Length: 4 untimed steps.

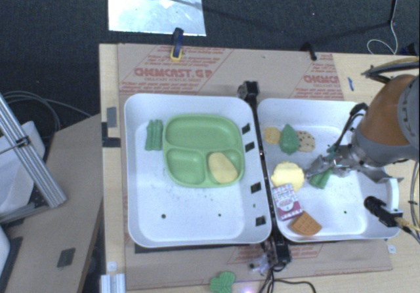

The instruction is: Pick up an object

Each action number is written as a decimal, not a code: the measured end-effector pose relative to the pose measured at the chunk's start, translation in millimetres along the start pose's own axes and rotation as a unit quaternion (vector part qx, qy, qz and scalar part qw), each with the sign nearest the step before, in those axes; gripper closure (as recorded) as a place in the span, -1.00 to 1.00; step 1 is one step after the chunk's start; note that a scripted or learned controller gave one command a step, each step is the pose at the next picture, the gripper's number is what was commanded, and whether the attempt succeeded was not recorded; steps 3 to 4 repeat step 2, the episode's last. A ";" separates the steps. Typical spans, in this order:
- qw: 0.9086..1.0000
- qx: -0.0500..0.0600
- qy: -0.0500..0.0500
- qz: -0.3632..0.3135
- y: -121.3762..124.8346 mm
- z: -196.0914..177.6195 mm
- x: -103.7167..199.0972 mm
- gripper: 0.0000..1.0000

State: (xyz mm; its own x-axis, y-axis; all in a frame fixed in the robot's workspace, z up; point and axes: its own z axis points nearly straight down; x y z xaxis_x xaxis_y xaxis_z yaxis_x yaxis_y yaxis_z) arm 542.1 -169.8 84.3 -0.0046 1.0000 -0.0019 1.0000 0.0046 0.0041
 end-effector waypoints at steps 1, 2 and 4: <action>1.000 0.000 0.000 -0.002 -0.2 -11.1 0.1 1.00; 1.000 -0.004 0.003 -0.005 29.4 -105.0 114.3 1.00; 1.000 -0.004 0.003 -0.005 29.4 -105.0 114.3 1.00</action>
